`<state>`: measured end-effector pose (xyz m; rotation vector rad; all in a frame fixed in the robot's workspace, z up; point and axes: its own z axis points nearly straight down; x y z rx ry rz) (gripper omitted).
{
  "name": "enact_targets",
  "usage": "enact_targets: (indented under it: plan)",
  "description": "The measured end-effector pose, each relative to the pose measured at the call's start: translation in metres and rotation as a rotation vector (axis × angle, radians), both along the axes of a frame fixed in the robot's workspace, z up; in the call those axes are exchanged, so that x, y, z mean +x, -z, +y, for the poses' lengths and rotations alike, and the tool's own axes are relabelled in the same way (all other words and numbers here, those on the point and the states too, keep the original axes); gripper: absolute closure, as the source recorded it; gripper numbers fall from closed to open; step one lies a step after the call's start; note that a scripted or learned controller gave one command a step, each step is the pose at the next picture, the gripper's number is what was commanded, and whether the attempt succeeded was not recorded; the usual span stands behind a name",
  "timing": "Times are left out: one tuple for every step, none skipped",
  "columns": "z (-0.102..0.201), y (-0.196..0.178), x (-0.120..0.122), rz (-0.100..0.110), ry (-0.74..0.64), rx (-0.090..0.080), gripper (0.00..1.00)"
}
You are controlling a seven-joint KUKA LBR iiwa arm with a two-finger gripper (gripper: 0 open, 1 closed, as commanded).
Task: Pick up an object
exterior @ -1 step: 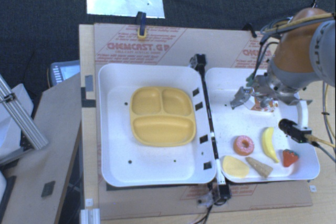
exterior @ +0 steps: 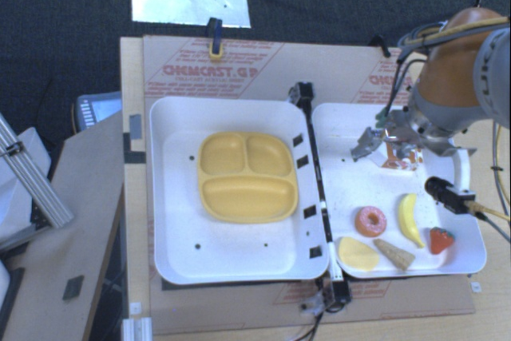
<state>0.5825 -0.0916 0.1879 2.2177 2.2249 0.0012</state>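
Jaws (exterior: 370, 144), state unclear, over right bin's (exterior: 345, 172) bare upper-left floor.

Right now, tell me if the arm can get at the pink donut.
Probably yes. The donut lies uncovered in the right bin, with bare floor between it and the gripper above. The banana and yellow slice sit close beside it.

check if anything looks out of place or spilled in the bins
Nothing stands out. The yellow divided plate lies flat in the left bin. In the right bin the donut, banana, strawberry, yellow slice and tan wedge lie apart near the front, none spilled.
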Motion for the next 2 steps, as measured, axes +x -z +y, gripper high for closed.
enact_targets:
  plan:
    - [0.007,0.057,0.006,0.004,-0.002,0.001,0.0]
    - [0.007,0.106,0.006,0.003,0.002,0.0,0.0]
